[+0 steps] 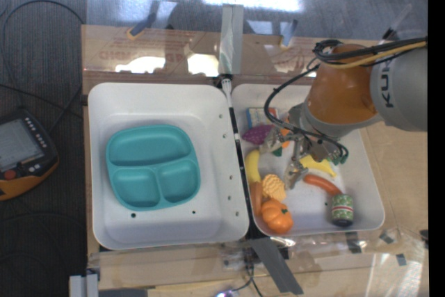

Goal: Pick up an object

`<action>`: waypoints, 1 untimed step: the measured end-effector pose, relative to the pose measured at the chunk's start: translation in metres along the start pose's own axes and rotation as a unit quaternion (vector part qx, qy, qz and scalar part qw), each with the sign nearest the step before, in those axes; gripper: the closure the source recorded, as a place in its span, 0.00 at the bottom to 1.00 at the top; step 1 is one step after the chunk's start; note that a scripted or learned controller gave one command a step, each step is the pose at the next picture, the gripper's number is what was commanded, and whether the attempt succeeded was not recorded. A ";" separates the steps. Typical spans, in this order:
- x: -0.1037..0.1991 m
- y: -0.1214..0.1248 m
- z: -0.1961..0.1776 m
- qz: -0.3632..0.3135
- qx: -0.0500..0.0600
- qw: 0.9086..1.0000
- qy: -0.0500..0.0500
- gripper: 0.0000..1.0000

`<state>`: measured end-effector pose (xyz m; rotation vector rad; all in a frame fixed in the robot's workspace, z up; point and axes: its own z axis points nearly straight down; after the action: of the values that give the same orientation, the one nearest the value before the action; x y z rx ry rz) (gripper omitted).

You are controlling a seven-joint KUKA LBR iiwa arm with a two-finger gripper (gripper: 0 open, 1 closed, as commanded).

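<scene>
The arm (389, 90) carries dark lettering on its grey shell, "KU" being all that can be read at the frame's right side. It reaches in over the right bin (368, 209), its glossy orange band sitting above the bin's middle and the wrist pointing downward. The gripper (300, 162) hangs low among the toys inside that bin; whether it is parted or closed around anything cannot be told, since cables and metal parts blur together there.

The left bin (163, 170), a smooth white shallow tub with rounded corners, lies just beside the right bin and bears a teal divided plate (151, 165) (three compartments, matte plastic).

Inside the right bin, a yellow banana (252, 165) lies along its left wall. A purple piece (258, 134) sits beyond it, toward the far wall. An orange pumpkin-shaped toy (277, 217) rests near the bin's near left corner, with a bumpy yellow corn-like piece (273, 187) touching it. A red sausage-shaped toy (323, 183) lies right of the gripper, and a small green can (341, 210) stands near the bin's near right corner.
</scene>
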<state>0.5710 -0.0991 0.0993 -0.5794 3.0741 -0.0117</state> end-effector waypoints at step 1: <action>-0.001 0.000 -0.008 0.000 0.001 1.000 0.000 1.00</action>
<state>0.5715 -0.0988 0.1069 -0.5782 3.0748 -0.0135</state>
